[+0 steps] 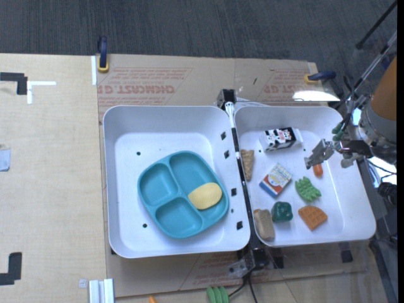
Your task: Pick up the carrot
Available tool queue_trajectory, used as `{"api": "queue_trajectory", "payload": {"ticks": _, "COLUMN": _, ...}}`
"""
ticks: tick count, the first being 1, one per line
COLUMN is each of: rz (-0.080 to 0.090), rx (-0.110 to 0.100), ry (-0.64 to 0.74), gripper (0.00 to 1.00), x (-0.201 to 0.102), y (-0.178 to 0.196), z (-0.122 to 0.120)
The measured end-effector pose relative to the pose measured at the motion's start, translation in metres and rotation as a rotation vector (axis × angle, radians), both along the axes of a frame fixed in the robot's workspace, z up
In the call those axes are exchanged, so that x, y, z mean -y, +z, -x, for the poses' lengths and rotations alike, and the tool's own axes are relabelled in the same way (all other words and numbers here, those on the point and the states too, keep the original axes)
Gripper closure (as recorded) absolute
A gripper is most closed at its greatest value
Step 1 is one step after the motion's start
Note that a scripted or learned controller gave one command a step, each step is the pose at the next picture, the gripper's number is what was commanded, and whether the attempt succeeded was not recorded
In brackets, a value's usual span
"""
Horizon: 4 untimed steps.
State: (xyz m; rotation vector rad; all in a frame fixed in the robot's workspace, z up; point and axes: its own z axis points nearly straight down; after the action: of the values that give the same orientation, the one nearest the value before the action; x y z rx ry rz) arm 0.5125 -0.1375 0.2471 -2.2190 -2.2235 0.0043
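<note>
Camera view: carrot [317,168] beside end effector [329,154]; green leafy toy [307,189] just below.

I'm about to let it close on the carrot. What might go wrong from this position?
1. The carrot is small and sits right under the gripper, so the fingers may slip off it or nudge it away.
2. The green leafy toy lies just beside the carrot and might get caught or pushed.
3. The spot is near the right bin wall, leaving the arm little room to correct.
</note>
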Motion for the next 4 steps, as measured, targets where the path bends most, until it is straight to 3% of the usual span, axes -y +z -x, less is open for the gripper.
{"api": "queue_trajectory", "payload": {"ticks": 1, "rz": 0.001, "rx": 0.002, "ry": 0.059, "gripper": 0.00, "x": -0.064, "y": 0.062, "z": 0.033}}
{"api": "queue_trajectory", "payload": {"ticks": 2, "rz": 0.000, "rx": 0.001, "ry": -0.064, "gripper": 0.00, "x": -0.124, "y": 0.012, "z": 0.033}}
{"api": "queue_trajectory", "payload": {"ticks": 3, "rz": 0.000, "rx": -0.005, "ry": -0.364, "gripper": 0.00, "x": -0.179, "y": -0.057, "z": 0.035}}
{"api": "queue_trajectory", "payload": {"ticks": 4, "rz": 0.002, "rx": 0.004, "ry": -0.336, "gripper": 0.00, "x": -0.113, "y": 0.099, "z": 0.033}}
